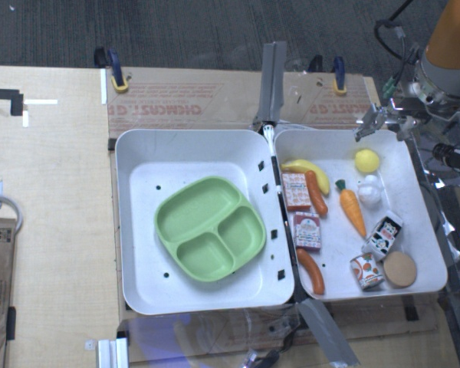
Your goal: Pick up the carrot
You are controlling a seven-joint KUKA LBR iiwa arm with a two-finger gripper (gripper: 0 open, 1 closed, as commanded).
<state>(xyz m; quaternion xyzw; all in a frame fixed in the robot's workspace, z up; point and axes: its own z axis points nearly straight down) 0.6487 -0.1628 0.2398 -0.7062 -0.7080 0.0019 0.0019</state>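
Observation:
The carrot (353, 210) is orange with a small green top. It lies slanted in the middle of the right bin (422, 205), its green end pointing to the back. My gripper (374, 121) hangs over the back rim of that bin, above and to the right of the carrot and well apart from it. A yellow lemon (366, 160) lies between the gripper and the carrot. Nothing of the carrot is hidden.
A white lumpy item (369, 191) touches the carrot's right side. The right bin also holds a banana (300, 164), two sausages (317, 193) (312, 271), two small boxes (295, 191) (307, 231), a carton (384, 236), a can (366, 272) and a round biscuit (400, 269). A green divided plate (209, 228) lies in the left bin.

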